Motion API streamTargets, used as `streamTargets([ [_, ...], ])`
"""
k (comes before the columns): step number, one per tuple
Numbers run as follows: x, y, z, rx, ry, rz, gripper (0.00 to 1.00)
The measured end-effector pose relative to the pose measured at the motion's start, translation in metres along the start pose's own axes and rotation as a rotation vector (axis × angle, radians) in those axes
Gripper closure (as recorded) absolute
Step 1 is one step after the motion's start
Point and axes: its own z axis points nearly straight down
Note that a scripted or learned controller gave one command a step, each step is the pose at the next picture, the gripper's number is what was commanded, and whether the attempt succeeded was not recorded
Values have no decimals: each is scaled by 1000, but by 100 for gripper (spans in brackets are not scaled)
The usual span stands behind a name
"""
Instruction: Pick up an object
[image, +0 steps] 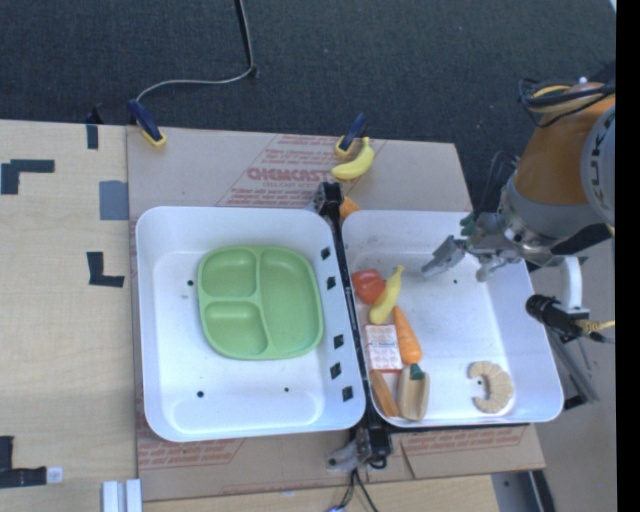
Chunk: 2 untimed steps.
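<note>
The right bin (520, 330) holds several toy foods along its left wall: a red tomato (366, 285), a yellow banana (386, 294), an orange carrot (406, 337), a red and white packet (383, 349) and a hot dog bun (413, 392). A tan bitten ring (490, 387) lies near the front right corner. My gripper (462, 266) hovers over the bin's far right part, open, with nothing between its fingers. It is to the right of the banana and apart from every item.
The left bin (165, 300) holds a green divided plate (260, 302). Black clips line the wall between the bins. A yellow clamp (352, 160) and a blue and yellow clamp (146, 122) sit on the cardboard behind the bins. The arm (560, 170) enters from the right.
</note>
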Motion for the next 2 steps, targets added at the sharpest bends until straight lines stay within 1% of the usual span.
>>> streamTargets([
  [1,47,-7,67,1,1,0,0],
  [2,45,-31,113,-14,1,0,0],
])
